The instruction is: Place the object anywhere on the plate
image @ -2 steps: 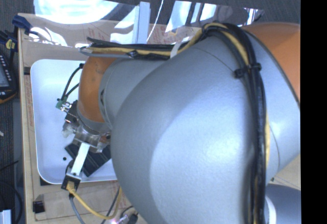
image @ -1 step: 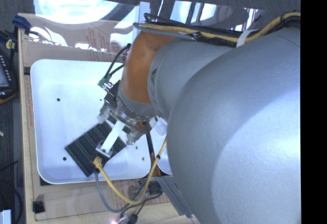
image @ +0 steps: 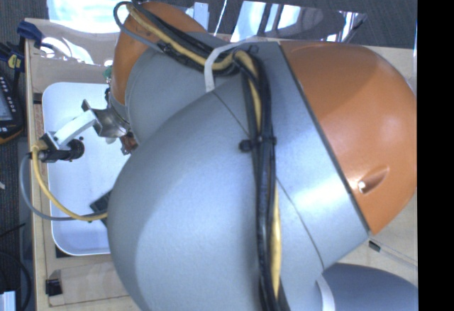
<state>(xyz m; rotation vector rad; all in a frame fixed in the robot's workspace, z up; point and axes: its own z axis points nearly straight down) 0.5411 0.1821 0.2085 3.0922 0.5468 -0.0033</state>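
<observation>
Grey and orange metal crowded the camera view: the arm (image: 234,182) reached in from the right and covered most of the bench, its orange band (image: 355,118) at the right and a second orange section (image: 152,33) at the far left-centre. A bundle of black and yellow cables (image: 259,160) ran along the arm's casing, bound by a white tie (image: 213,64). Past the arm, at the left, part of a white bin (image: 71,182) showed, its floor bare where visible. Over that bin hung the wrist hardware (image: 106,121), with a white bracket (image: 71,128) and a black fitting (image: 60,152) from which a yellow cable (image: 50,196) looped toward the near side. Whether the claw stood wide or narrow could not be told. Where the object and the plate lay could not be told either, since the arm hid most of both bins.
</observation>
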